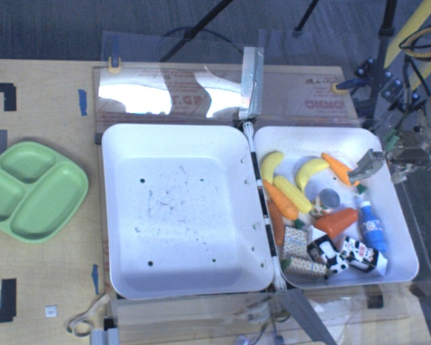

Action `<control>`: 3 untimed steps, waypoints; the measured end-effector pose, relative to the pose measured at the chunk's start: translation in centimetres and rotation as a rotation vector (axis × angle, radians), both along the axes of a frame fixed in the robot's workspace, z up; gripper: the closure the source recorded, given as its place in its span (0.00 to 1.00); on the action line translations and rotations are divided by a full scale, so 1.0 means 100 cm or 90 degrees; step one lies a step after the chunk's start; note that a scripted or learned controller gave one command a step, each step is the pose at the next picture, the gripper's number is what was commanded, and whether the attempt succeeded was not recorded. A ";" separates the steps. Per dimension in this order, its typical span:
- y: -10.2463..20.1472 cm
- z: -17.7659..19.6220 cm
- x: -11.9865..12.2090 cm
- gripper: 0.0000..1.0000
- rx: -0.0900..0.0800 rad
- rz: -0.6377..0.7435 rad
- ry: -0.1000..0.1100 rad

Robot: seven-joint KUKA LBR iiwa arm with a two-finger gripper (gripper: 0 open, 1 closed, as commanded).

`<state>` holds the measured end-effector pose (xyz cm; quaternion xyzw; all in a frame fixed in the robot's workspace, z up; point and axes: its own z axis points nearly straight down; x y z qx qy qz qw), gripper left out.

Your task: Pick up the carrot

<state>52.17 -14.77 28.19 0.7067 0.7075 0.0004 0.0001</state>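
The right bin (406, 254) holds a pile of toy food. A slim orange carrot (337, 167) lies near its upper right, next to a yellow banana (311, 171). My gripper (366, 165) hangs at the bin's right rim, just right of the carrot's lower tip and very close to it. Nothing is visibly held. A second orange piece (281, 201) lies beside a corn cob (293, 193), and an orange cone-shaped piece (337, 222) sits lower in the bin.
In the right bin also lie another banana (271, 164), a blue bottle (372, 228), a black-and-white cow toy (337, 256) and a cracker-like block (295, 243). The left bin (179, 207) adjoins it. A green divided plate (32, 190) sits far left.
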 end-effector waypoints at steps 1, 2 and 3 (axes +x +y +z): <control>-0.016 -0.112 0.090 0.00 0.000 -0.065 0.000; -0.051 -0.186 0.101 0.00 0.001 -0.098 -0.002; -0.051 -0.177 0.101 1.00 0.001 -0.097 -0.001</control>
